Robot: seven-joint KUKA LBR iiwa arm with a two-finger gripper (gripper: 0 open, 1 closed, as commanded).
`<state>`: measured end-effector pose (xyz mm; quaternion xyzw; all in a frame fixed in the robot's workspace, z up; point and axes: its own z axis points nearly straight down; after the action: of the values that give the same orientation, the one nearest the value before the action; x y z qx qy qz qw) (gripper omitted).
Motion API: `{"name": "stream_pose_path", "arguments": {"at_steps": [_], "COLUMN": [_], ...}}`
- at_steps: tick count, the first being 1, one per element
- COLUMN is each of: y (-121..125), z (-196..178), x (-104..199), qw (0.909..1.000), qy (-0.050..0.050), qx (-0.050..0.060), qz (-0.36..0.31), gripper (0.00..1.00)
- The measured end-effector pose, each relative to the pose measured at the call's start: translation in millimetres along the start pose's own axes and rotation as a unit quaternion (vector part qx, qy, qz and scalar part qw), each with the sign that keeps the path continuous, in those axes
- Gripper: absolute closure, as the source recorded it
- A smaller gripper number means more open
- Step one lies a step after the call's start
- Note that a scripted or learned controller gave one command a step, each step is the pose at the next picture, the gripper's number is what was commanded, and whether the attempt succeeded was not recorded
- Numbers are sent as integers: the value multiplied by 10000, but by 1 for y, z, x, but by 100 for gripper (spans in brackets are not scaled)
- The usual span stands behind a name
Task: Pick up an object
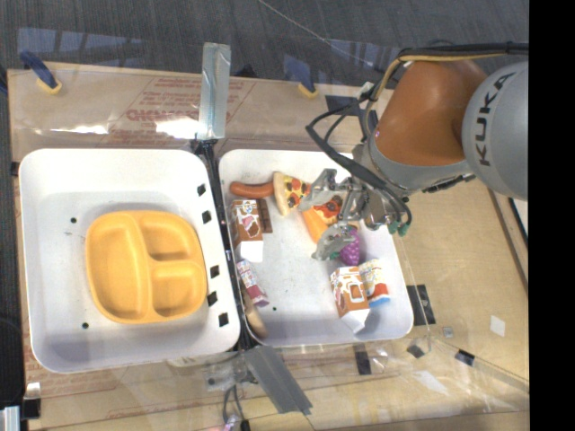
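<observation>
Arm: reached in from the right, over the right bin (296, 326).
Gripper (331, 212): low over the toys in the bin's upper middle; whether it was apart or together could not be told.
Orange wedge (314, 223): lay just under the gripper, touching the pizza slice (289, 190).
Grapes (349, 250): just below the gripper.
Sausage (252, 188): near the bin's top left.
Carton (358, 287): lower right of the bin.
Left bin (45, 196): held a yellow divided plate (144, 264).
</observation>
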<state>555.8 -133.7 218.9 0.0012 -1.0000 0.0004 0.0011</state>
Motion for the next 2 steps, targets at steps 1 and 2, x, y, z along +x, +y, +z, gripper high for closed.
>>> {"name": "stream_pose_path", "arguments": {"at_steps": [1,2], "y": [-24,-21], "z": [121,105], "x": [-20,-25], "qw": [9977,9973], "qy": [35,-22], "qx": [-21,-2], "qz": [-678,-729], "gripper": [0,100]}}
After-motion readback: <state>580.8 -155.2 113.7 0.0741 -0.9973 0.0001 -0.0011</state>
